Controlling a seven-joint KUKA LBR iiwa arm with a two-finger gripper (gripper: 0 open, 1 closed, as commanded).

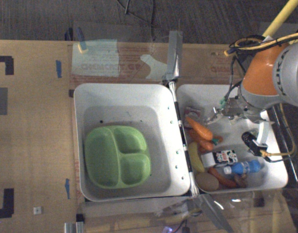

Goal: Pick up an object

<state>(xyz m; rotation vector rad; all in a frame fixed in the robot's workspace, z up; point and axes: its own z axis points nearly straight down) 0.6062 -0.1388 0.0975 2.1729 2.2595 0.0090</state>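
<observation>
**Arm above the right bin, objects lying along its left wall**

Camera view: the landmark is the right bin (280, 178), a shallow white one. Inside it, against its left wall, lies a carrot (199, 128), with a second carrot (205, 144) just below it. Further toward the bin's near edge there is a yellow banana (196, 158) and, at the near-left corner, a brown potato (207, 181). Beside the banana, more to the bin's centre, a small carton with black-and-white print (223, 157) rests — a blue-capped bottle (243, 168) lies just beyond it, and a reddish sausage-like piece (222, 177) is under the bottle's end.

The gripper (225, 111) hangs over the far part of this bin, near the first carrot; whether its fingers are apart or together I cannot tell. Nothing is seen between them.

To the left of the right bin stands the left bin (90, 93) — a green divided tray (117, 156) lies in it.
</observation>
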